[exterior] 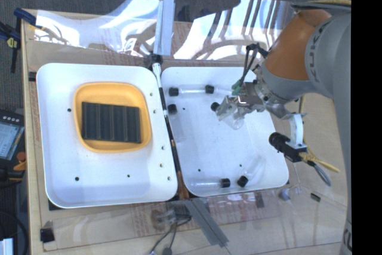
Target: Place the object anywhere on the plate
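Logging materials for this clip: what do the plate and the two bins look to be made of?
The plate looks like matte yellow plastic, possibly melamine: even colour, soft rounded rim, dark ribbed insert at its centre. The left bin and right bin look like moulded white plastic with a slight sheen: rounded corners, faint glare. Exact material is uncertain.

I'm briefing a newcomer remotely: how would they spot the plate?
Start at the two white bins side by side and take the left bin. The plate lies in its middle: a yellow rounded square with a dark ribbed centre, the one coloured thing there.
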`<action>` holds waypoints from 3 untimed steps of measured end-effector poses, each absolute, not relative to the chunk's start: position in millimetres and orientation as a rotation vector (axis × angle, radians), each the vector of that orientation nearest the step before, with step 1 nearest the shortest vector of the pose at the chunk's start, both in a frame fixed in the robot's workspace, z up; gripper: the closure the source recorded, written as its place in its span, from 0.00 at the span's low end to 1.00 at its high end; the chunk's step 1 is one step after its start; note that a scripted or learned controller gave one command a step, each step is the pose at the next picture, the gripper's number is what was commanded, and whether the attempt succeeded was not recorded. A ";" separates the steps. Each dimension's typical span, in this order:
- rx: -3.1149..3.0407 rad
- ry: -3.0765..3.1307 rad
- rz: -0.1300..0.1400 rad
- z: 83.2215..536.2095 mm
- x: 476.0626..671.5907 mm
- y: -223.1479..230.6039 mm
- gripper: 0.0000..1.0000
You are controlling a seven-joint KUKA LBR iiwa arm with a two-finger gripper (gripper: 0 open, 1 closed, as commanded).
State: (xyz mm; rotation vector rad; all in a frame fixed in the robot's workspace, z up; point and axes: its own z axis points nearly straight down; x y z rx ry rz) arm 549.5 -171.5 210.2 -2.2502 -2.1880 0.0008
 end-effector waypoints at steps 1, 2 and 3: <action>-1.987 -2.434 0.000 233.2 612.5 -141.2 1.00; -1.987 -2.434 0.000 233.2 612.5 -141.1 0.00; -1.987 -2.434 0.000 233.2 612.5 -141.1 0.00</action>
